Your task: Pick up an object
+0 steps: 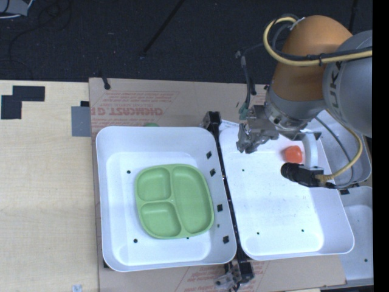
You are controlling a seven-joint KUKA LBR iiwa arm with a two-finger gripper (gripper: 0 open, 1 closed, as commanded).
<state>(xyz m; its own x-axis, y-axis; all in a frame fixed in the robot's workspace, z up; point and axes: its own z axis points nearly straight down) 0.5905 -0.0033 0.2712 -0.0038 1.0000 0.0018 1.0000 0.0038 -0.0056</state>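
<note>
On the left, the table (42,181) is bare pale wood. Next comes the left bin (115,236), and a green plate (174,201) lies flat in the middle of it. The plate has three little parts to it. It looks like stiff, light plastic. It is wide and low, so I think it would be hard to pinch from the top. The best place to hold it would be its raised rim or one of the thin walls between its parts.

Then comes the right bin (273,224). Near its far right corner sits a small orange ball (293,154). It looks round, smooth and light, so I think it could roll or slip away. A good hold would be across its middle, one finger on each side, coming straight down.

The end effector (249,140) hangs over the far left part of the right bin, near the wall between the bins. It is dark and I cannot tell if it is clenched or released. Nothing seems to be held in it. The ball is to its right, near but not touching
</note>
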